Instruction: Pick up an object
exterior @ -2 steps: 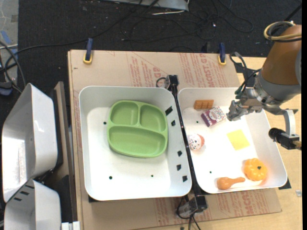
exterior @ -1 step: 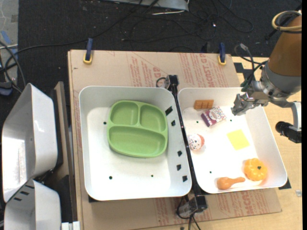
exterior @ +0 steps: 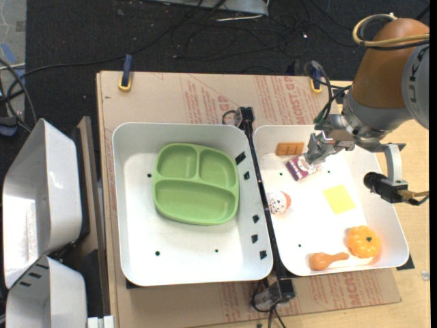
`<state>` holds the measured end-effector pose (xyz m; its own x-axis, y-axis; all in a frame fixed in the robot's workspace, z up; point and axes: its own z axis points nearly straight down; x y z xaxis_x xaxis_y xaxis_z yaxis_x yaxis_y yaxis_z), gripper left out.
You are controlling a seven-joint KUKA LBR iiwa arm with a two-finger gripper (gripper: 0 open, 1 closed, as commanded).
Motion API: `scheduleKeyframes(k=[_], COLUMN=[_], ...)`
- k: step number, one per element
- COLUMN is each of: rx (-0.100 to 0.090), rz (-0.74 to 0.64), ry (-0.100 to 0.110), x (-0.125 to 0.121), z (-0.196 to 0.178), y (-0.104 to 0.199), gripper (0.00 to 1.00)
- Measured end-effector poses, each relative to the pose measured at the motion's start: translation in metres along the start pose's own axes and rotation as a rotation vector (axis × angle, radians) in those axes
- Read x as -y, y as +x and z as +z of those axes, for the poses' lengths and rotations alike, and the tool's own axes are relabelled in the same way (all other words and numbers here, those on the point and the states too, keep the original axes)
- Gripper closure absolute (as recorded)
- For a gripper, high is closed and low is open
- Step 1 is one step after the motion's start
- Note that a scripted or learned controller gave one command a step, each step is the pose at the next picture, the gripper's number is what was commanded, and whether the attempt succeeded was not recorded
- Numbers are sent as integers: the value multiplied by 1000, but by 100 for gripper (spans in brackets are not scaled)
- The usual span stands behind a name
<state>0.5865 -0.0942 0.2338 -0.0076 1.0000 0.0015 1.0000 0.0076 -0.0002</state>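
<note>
Overhead slanted view of the surface [exterior: 171,98], bearing two shallow white bins side by side.

Left bin [exterior: 136,251]: one green divided plate [exterior: 196,184], three compartments, lying flat near the middle, toward the far side.

Right bin [exterior: 382,203]: five loose objects.
- Small purple-and-white packet [exterior: 300,168], far left part of the bin, tilted, directly beneath the end effector.
- Orange rectangular block [exterior: 289,149], just beyond the packet, near the far rim.
- Flat yellow square [exterior: 339,199], about the centre of the bin.
- Small white rounded toy with red markings [exterior: 278,202], close to the left wall.
- Orange pumpkin-like object [exterior: 362,242], near right corner, with an orange gourd-shaped piece [exterior: 326,259] just to its left along the near rim.

Arm: grey, orange band above the wrist, entering from the right and reaching over the far part of the right bin.

End effector [exterior: 315,157]: lowered at the purple-and-white packet, apparently touching its far right end; spread or pressed together cannot be told at this resolution, and no object clearly seen between the fingers.
</note>
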Motion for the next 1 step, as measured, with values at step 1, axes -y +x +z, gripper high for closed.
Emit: scheduleKeyframes(k=[1], rx=[0], rz=[1], ry=[1], x=[-2], z=[8], y=[48], gripper=[100])
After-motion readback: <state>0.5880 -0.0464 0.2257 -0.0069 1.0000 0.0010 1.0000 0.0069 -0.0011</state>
